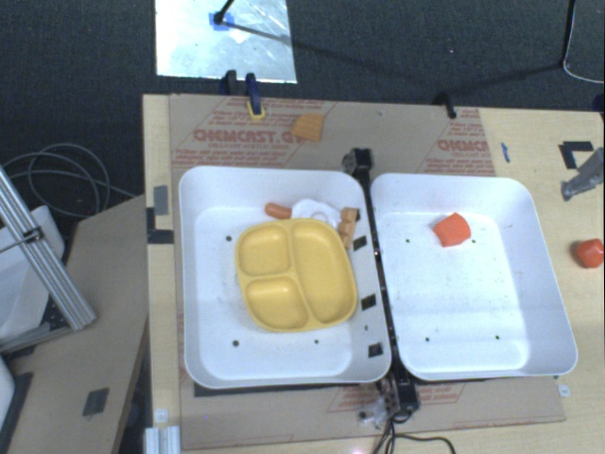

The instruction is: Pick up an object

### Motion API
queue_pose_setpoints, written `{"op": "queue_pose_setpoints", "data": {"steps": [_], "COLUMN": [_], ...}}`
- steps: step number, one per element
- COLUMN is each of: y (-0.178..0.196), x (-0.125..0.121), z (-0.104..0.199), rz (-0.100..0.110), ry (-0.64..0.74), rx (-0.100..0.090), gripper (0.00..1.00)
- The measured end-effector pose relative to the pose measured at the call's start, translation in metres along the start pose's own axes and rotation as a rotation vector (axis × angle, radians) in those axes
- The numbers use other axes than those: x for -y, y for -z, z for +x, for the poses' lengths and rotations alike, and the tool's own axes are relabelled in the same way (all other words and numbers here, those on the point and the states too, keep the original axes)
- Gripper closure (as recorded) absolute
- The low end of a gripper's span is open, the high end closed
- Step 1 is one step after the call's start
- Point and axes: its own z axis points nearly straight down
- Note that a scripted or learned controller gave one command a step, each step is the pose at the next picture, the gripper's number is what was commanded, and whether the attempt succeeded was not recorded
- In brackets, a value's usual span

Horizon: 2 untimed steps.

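Approach step, nothing grasped. Gripper (pixel 581 180) grey, at far right edge over bench (pixel 567 130); grip state: cannot tell. Orange block (pixel 453 229) in right white bin (pixel 544 282), left and below gripper. Next: travel left, descend over block.

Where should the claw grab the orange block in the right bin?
Probably straight down from above, pinching two opposite flat sides of the orange block. It looks small and chunky, and it sits alone on the floor of the right bin with open space all around, away from the walls, so the fingers have room on either side.
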Motion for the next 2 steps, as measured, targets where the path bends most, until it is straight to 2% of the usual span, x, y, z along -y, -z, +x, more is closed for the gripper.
{"op": "queue_pose_setpoints", "data": {"steps": [2], "y": [0.0], "x": [0.0], "z": [0.0], "rz": [0.0], "ry": [0.0], "rx": [0.0], "gripper": [0.0]}}
